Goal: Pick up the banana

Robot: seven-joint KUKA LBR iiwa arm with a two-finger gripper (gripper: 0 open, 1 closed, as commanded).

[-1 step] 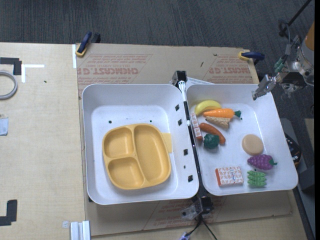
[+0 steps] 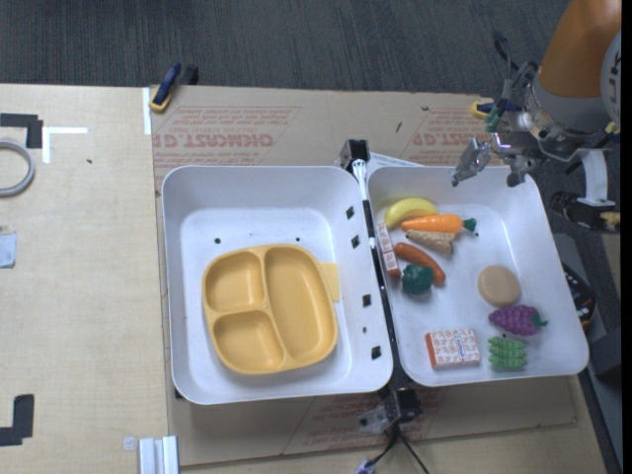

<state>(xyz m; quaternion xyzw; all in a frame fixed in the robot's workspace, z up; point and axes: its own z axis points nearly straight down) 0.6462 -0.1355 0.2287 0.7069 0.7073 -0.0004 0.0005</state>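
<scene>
The yellow banana (image 2: 408, 209) lies in the right bin (image 2: 553, 255), near its back left corner, with its lower edge touching an orange carrot (image 2: 434, 224). My gripper (image 2: 489, 173) hovers over the back rim of the right bin, up and to the right of the banana and clear of it. Its two fingers (image 2: 462, 173) stand apart, open, with nothing between them.
The right bin also holds a sausage (image 2: 420, 261), broccoli (image 2: 417, 278), a bread roll (image 2: 499, 285), purple grapes (image 2: 516, 318), green pea pods (image 2: 508, 353), a red-white box (image 2: 452, 348) and a red bar (image 2: 386, 248). A yellow divided plate (image 2: 269, 307) sits in the left bin (image 2: 188, 265).
</scene>
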